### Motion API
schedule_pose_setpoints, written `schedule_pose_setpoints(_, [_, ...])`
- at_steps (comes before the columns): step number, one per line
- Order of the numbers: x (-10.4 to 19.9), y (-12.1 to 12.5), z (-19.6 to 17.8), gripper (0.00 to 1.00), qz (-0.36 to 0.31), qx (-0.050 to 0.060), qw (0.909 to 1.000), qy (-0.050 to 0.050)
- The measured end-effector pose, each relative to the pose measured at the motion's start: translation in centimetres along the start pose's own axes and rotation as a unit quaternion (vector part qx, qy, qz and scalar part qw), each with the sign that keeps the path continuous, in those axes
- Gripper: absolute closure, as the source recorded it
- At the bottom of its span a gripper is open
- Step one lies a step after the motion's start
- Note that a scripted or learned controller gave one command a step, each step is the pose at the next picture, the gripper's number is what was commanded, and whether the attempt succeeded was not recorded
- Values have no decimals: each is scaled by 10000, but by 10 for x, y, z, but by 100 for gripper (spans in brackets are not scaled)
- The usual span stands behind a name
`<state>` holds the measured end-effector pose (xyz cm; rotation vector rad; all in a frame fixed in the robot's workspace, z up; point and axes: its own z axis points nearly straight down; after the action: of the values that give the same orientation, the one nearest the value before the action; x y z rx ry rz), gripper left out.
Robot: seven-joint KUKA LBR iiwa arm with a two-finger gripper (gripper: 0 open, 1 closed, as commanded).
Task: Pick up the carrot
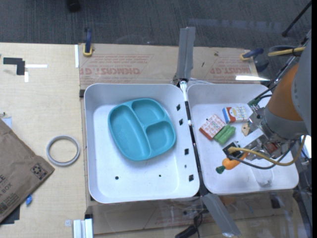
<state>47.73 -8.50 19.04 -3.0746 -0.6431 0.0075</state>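
The carrot (228,164) is a small orange piece with a green top, lying near the front left of the right bin (213,182). Its green end points toward the bin's front left corner. My gripper (266,145) hangs over the middle right of the same bin, to the right of the carrot and slightly further back. Nothing shows between the gripper and the carrot, and the carrot rests on the bin floor.
Behind the carrot lie a red-and-white packet (212,126), a green piece (224,134), a white box with blue and red (235,114) and a small tan item (245,129). The left bin (99,182) holds a blue divided plate (142,129). A tape roll (63,149) lies on the bench at left.
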Motion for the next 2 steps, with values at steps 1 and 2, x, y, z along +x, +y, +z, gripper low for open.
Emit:
schedule_pose_setpoints(1, [25,19,100,100,952,8,9955,-3])
schedule_pose_setpoints(2, [20,-39,-6,100,1068,-122,9942,69])
